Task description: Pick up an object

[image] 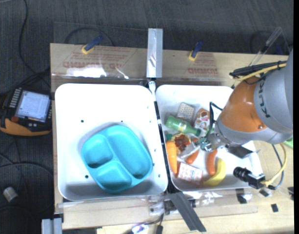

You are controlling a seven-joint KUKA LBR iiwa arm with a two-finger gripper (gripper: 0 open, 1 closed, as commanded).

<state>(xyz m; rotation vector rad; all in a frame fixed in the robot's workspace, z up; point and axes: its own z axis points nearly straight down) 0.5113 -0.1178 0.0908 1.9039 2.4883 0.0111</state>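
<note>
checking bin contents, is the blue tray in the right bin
No, the blue tray lies in the left bin, apart from the cluttered right bin.

"KU" lettering on grey arm (277,101)

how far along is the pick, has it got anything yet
Done: the arm has reached into the right bin, its wrist low over the pile of toy food beside the green bottle. In hand: nothing shows as lifted; the carrot, banana and small box lie in the bin. The gripper's tip is hidden among the items. Left: close on one item and raise it. The blue tray sits in the left bin.
</note>
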